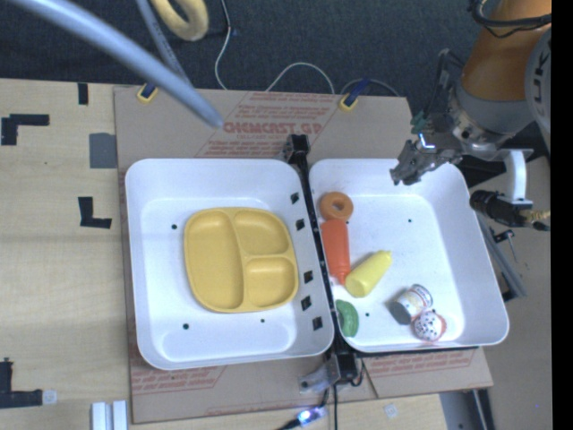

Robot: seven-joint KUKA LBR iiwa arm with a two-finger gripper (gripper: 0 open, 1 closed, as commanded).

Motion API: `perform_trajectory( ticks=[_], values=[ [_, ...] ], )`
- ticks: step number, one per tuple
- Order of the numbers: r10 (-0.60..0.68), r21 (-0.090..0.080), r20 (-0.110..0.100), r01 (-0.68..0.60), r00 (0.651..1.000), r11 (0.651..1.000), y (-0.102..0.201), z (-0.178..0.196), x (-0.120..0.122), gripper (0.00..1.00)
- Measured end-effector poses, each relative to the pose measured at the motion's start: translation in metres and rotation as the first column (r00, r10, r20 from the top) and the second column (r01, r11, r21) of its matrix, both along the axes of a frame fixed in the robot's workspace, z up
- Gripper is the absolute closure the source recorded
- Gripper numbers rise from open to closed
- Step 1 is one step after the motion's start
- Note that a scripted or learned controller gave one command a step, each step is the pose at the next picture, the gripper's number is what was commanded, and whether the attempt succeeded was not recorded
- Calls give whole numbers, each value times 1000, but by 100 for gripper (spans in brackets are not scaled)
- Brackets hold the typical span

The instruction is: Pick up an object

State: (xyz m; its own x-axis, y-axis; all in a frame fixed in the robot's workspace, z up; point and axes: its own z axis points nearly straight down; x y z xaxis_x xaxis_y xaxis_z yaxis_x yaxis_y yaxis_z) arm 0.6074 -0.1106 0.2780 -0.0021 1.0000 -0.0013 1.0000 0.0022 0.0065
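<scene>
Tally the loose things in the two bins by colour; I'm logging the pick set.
Yellow: 2 (tray, bottle)
Orange: 2 (carrot, ring)
Green: 1 (green piece)
Silver: 1 (can)
White-red: 1 (ball)
Total: 7

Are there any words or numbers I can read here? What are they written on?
"CHEMCAST" then roughly "G.P.": red print on the brown board under the bins, above the left bin; the last letters are blurry.
More red print along the board's bottom edge: too small to read.
Small can and its round lid in the right bin: label too blurred to read.
</scene>
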Motion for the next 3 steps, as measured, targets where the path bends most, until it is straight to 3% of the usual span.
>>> perform_trajectory(
  ticks=[2,3],
  values=[
    [3,3,-10,-3,1000,1000,97,-4,-49,100],
    [4,3,-12,-4,1000,1000,151,-28,-70,100]
  ],
)
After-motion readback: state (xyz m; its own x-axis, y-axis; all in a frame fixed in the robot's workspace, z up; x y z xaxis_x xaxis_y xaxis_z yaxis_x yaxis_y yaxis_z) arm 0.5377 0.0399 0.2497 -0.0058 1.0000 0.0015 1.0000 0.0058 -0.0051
